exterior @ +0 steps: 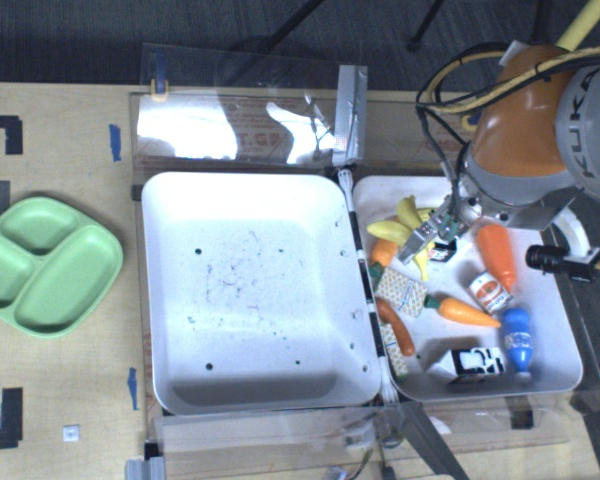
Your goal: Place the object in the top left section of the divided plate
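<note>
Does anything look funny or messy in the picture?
A little. The toys in the right bin lie jumbled, some against each other, like the bananas and the carrot beside the blue bottle. The green divided plate sits outside both bins, on the bench to the left. Nothing looks spilled or broken.

A wooden worktop [70,158] carries two white bins: the left bin [245,288] bare inside, the right bin [560,353] crowded; blue tape [115,141] marks the wood
</note>
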Controlling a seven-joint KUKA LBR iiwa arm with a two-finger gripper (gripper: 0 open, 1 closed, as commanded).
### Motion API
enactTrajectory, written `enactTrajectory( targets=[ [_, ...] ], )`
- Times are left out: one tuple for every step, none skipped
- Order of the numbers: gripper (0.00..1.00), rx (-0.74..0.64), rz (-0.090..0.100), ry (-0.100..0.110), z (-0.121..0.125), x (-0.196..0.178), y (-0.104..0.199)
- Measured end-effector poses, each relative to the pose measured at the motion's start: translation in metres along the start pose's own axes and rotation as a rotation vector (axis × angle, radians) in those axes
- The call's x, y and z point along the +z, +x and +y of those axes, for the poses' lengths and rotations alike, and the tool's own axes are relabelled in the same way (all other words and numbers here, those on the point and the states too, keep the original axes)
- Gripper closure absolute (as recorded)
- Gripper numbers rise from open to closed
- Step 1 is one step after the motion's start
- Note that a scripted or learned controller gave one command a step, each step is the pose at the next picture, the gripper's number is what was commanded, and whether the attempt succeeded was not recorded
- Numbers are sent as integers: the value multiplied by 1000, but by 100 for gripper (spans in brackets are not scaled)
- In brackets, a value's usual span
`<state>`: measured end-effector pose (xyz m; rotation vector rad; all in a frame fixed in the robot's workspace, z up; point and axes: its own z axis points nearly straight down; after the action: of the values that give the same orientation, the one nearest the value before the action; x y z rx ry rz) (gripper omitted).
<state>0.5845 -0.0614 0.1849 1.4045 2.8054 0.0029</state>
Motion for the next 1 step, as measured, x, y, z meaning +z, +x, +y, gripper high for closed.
enactTrajectory(
  targets=[
    [100, -326, -1, 0, -18, -169, 7]
  ],
)
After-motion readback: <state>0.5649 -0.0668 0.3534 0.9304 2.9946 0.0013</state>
